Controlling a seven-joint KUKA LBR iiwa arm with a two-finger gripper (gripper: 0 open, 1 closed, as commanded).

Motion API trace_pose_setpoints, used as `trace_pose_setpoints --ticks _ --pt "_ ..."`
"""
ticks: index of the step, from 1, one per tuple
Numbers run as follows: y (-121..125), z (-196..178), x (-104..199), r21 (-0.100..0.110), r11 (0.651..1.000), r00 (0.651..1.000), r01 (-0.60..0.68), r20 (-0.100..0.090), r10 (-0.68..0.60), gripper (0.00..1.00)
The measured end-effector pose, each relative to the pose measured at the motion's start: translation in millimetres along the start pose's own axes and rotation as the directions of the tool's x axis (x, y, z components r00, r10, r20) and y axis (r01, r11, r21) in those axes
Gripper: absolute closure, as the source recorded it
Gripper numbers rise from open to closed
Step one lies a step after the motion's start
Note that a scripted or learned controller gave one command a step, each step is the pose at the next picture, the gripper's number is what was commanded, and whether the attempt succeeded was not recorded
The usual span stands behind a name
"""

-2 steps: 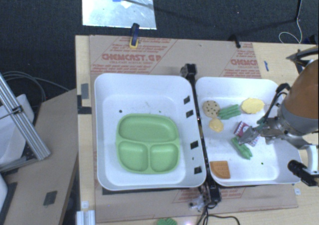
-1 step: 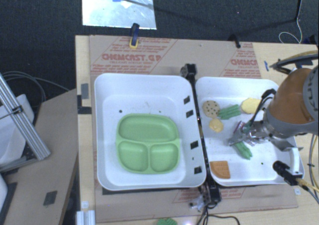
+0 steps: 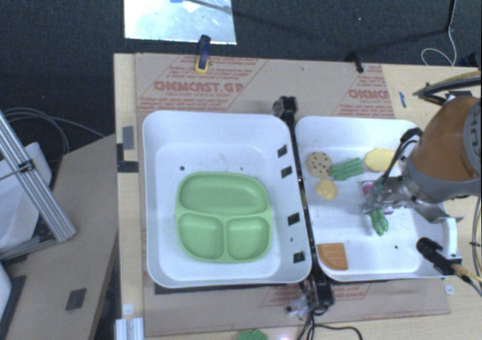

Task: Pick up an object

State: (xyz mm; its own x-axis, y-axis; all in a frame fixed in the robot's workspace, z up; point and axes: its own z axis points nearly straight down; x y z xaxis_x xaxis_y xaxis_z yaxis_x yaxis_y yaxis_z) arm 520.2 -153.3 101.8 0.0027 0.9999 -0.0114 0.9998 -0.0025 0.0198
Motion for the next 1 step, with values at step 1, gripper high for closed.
trace_pose_setpoints --ticks 1 --pt "4.3 -94.7 88.2 0.009 1.000 1.000 0.017 -0.015 -0.016 1.00"
